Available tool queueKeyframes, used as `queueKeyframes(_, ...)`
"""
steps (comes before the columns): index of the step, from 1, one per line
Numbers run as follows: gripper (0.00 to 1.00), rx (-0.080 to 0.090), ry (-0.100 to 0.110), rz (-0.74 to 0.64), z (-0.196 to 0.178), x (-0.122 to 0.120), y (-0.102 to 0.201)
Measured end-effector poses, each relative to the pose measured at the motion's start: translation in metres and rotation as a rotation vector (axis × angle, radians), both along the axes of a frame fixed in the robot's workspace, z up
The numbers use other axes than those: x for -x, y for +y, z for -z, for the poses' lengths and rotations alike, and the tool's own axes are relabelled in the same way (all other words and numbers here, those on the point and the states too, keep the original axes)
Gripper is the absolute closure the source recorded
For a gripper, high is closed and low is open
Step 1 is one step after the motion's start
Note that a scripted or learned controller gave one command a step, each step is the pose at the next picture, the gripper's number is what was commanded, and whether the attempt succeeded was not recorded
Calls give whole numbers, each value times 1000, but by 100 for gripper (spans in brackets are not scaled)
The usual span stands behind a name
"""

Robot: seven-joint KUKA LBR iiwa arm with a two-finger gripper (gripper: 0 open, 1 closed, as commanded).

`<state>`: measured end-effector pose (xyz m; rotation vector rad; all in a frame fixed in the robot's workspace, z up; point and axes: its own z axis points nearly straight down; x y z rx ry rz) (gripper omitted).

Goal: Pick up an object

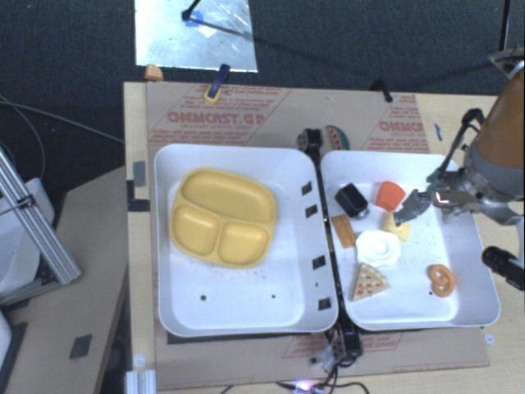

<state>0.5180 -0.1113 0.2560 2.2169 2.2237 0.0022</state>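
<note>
The right bin [467,309] holds several small items. Among them are a black block [352,199], an orange-red piece [390,194], a yellow wedge [399,231], a white round lid-like piece [378,248], a brown cracker stick [344,231], a triangular toast slice [369,282] and a pretzel [441,279]. My gripper [413,207] reaches in from the right. It hangs just above the yellow wedge, beside the orange-red piece. I see nothing held in it.
The left bin [246,306] holds a yellow divided plate [221,217]. A dark divider with clips [324,245] runs between the bins. The arm's grey body [492,179] covers the right bin's far right side. Cardboard [246,113] lies behind the bins.
</note>
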Motion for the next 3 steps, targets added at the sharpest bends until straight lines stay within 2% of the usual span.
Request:
queueKeyframes(1,0,0,-10,-7,-86,-10,48)
queueKeyframes(2,0,-3,5,-7,-19,-12,114)
queueKeyframes(3,100,-1,-3,-2,-34,-13,110)
